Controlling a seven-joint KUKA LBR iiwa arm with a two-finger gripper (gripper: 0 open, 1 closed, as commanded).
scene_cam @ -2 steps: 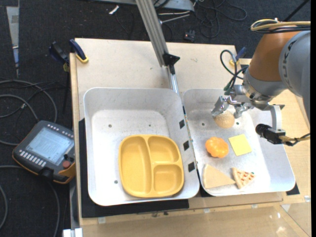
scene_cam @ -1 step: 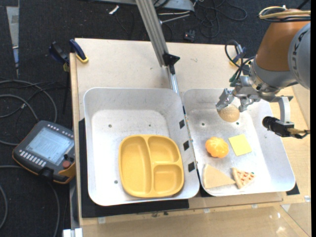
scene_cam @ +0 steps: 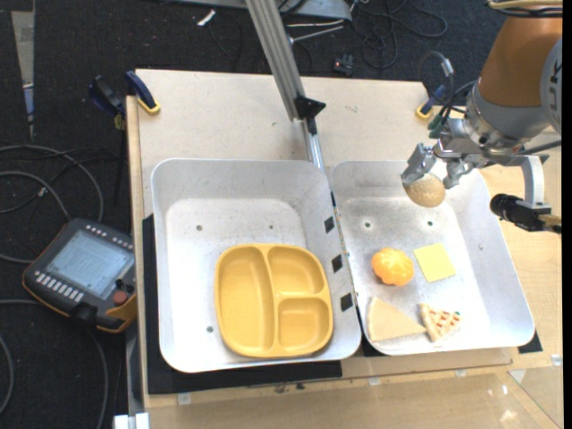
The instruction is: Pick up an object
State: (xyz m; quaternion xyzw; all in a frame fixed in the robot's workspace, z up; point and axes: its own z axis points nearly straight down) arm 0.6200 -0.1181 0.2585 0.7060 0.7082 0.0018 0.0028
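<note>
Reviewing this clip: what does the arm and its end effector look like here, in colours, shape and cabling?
The arm enters from the right: a rounded orange band above a grey wrist section. Below it sits a silver-grey metal end effector with two short fingers. A dark cable loops beside the wrist, and a white bracket with a black cylindrical fitting hangs off its right side. No markings are legible.

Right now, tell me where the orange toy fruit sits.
The orange toy fruit lies in the right bin, near its middle, just left of the yellow square and above the beige wedge.
</note>
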